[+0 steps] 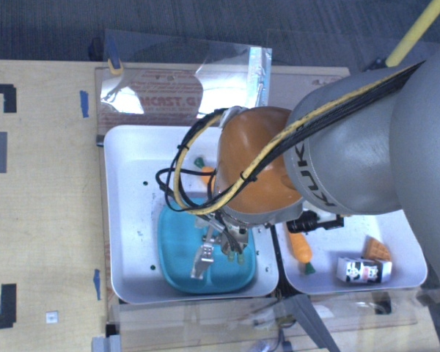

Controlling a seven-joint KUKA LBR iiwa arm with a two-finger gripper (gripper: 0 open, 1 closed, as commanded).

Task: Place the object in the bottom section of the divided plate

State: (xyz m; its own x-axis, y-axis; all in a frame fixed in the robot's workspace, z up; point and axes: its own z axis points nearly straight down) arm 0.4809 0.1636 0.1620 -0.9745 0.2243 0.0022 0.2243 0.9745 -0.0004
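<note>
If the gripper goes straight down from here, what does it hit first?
Most likely the teal divided plate in the left white bin: the gripper hangs over the plate's middle, pointing down. Its height above the plate is unclear from this single view.

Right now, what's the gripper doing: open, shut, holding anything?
Gripper: over the blue plate in the left bin; open or shut cannot be told, and no object is visible in it.

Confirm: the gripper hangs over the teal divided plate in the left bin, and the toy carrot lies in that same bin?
Not quite. The camera view shows the carrot in the right bin. The gripper does hang over the teal plate in the left bin.
</note>
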